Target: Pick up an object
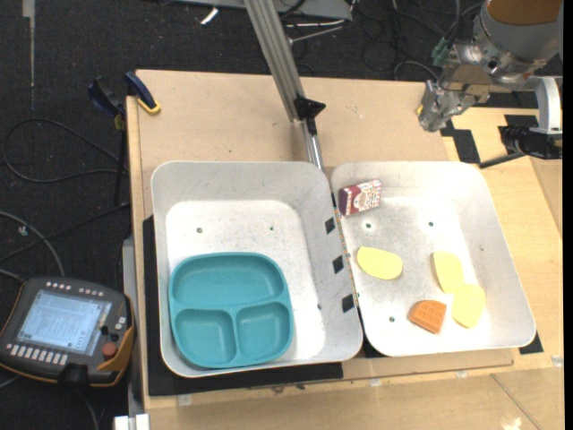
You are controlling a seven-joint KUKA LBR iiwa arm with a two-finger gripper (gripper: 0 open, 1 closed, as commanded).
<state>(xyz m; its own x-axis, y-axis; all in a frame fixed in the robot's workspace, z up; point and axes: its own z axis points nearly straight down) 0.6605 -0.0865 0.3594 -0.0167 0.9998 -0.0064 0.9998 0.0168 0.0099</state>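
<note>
In the right bin (501, 240) lie a small carton (360, 197), 3 yellow pieces (380, 263) and an orange piece (428, 315).

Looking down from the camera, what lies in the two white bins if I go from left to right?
Teal divided tray → small carton → yellow oval piece → orange waffle-like piece. Two more yellow pieces follow at the far right, overlapping in order.

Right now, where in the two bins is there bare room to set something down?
Left bin: bare floor behind the teal tray. Right bin: open stretch right of the small carton, behind the yellow pieces. Crowded at its front right, around the orange piece.
</note>
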